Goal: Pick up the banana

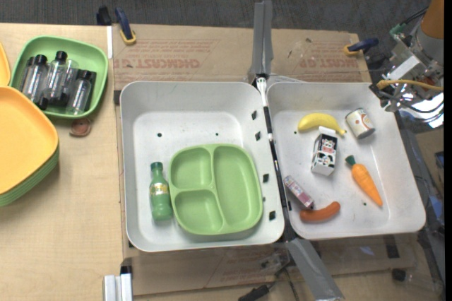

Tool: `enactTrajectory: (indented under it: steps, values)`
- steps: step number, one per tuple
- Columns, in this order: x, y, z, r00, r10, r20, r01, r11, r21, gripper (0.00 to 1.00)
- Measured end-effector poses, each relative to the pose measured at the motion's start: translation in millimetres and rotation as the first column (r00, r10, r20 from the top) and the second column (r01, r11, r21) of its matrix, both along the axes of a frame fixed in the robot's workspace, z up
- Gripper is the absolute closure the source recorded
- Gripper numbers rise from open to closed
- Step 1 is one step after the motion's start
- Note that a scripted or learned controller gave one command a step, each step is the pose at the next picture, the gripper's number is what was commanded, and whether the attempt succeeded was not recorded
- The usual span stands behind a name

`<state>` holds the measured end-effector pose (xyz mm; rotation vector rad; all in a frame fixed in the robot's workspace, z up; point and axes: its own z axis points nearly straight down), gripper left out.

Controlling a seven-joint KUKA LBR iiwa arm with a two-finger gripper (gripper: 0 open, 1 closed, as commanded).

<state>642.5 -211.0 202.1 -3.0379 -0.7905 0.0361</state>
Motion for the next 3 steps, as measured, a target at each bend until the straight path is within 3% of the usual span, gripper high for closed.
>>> enactTrajectory:
  steps: [3]
  values:
    - [-0.7,-1.0,23.9,1.0,0.009,-0.01,-0.009,1.0,0.0,1.0]
